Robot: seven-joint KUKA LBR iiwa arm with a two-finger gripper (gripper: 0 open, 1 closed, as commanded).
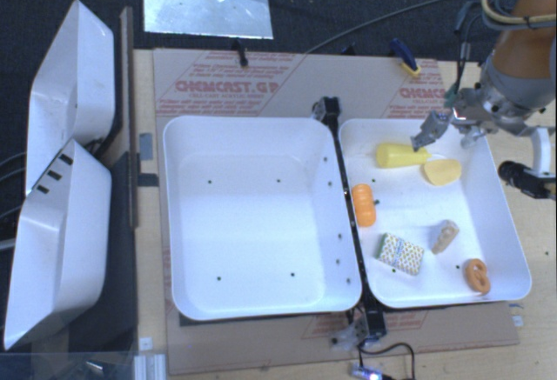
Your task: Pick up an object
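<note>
The right bin [500,196] holds several objects. A yellow block [400,156] lies near its back, with a pale yellow wedge [442,171] just to its right. An orange cylinder [364,204] rests against the bin's left wall. Toward the front sit a white box with green dots [401,254], a small tan-grey piece [445,236] and an orange ring-shaped piece [476,275]. My gripper [446,131] hovers over the bin's back edge, just above and right of the yellow block, and nothing hangs from it.
The left bin [252,213] stands beside the right one, joined by a black divider clamp [327,109]. Two spare white bins [61,178] lean at the far left. A blue clamp [404,56] lies on the board behind the right bin.
</note>
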